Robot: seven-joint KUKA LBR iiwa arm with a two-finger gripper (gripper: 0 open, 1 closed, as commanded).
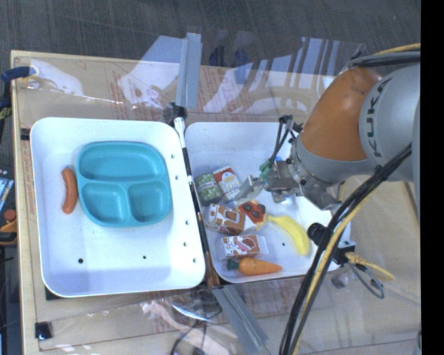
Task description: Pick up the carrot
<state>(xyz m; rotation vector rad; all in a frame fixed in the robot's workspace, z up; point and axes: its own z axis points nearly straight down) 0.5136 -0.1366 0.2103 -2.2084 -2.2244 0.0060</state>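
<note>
Gripper (260,183) above right bin, carrot (257,267) well below

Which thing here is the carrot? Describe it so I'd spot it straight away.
Look in the right white bin, the one crowded with toy food. Go to its near edge, below the small packets: the carrot lies there on its side. It is plain orange and tapers to a point, unlike the curved yellow banana just above it.

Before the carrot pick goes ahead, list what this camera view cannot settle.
- Gripper: open or shut is hidden, dark against the clutter under the arm's wrist.
- Small packets: print too small to read.
- Carrot: contact with the neighbouring packet unclear.
</note>
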